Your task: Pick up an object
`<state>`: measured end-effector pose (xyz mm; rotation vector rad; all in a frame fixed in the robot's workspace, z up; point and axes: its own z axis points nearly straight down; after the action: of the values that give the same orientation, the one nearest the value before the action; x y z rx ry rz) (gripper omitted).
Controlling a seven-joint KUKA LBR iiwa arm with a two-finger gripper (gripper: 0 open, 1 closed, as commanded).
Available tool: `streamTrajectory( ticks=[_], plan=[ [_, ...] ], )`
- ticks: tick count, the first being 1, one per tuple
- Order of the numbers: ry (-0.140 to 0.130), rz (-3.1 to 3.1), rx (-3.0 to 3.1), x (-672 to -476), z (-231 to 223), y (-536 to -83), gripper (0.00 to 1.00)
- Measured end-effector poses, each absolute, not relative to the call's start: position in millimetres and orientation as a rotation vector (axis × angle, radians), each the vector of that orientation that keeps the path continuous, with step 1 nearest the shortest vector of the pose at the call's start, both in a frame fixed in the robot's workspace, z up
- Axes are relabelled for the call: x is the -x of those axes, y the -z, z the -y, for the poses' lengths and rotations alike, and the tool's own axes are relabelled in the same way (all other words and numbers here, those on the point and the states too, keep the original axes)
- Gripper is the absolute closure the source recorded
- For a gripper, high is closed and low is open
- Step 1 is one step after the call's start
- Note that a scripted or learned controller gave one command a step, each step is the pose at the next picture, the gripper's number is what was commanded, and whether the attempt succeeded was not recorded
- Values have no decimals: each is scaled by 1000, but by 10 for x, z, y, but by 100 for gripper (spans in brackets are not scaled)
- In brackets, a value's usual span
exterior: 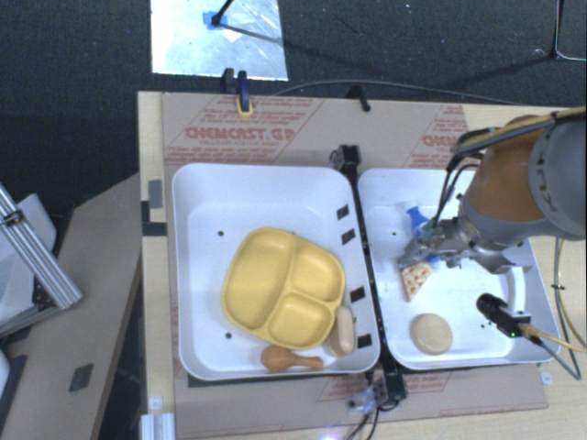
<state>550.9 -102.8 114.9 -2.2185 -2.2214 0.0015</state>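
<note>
In the right bin [459, 356] lie a small pizza slice [415, 280], a round tan bun [431, 333] and a blue piece [417, 217]. My gripper [429, 250] hangs low in this bin, just above the upper edge of the pizza slice and below the blue piece. The grey wrist and orange band come in from the right and hide the bin's right part. Nothing can be made out in the gripper's grasp.
The left bin [197, 246] holds a yellow divided plate [282, 287], a brown drumstick [289, 359] and a pale oblong roll [343, 330] near its front wall. A black divider [359, 246] runs between the bins.
</note>
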Motion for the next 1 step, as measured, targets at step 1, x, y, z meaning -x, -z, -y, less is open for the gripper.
streamTrajectory(
  ticks=[1],
  plan=[
    [-2,2221,2218,-5509,1023,-828,0]
  ],
)
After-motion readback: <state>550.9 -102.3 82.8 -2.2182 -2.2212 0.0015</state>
